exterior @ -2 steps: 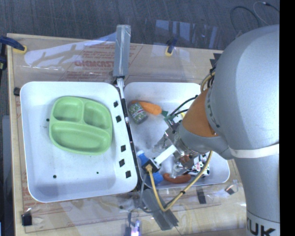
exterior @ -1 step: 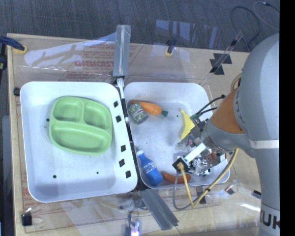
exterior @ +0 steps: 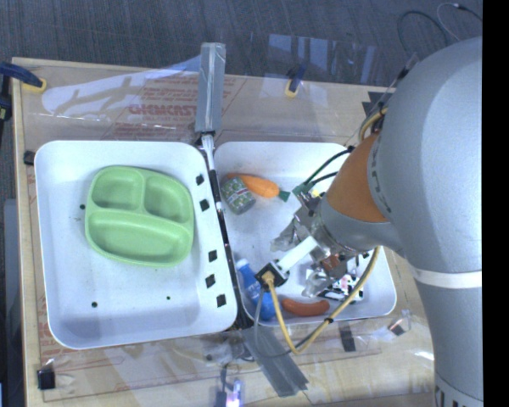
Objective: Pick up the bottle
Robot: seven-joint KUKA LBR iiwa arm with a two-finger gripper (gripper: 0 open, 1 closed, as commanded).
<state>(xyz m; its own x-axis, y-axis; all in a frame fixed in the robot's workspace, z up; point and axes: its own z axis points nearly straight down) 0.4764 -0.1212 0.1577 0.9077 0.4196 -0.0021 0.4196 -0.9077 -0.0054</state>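
— Where are you right now?

— I reach in from the right of the frame, my grey arm [exterior: 441, 185] filling that side, the orange band [exterior: 356, 189] just above my wrist. My gripper [exterior: 310, 265] hangs low over the right bin [exterior: 263, 155], in its lower middle part.

— Are you holding anything?

— I can't say. Cables and brackets crowd my wrist, and from this angle I cannot tell whether my jaws are spread or pressed together, or whether anything sits between them.

— And the bottle?

— The bottle [exterior: 253, 288] lies at the lower left of the right bin, close against the divider between the two bins. It is blue with a white patch near its top end, and it lies just left of and below my gripper. I cannot tell if we touch.

— What else is in there with you?

— An orange carrot [exterior: 260, 186] lies near the top of the bin, with a small speckled greenish object [exterior: 237, 195] just beside it on its left. A reddish sausage [exterior: 305, 307] lies along the bottom edge, below my gripper.

— And the other bin?

— The left bin [exterior: 64, 303] bears a green divided plate [exterior: 140, 215] in its upper middle.
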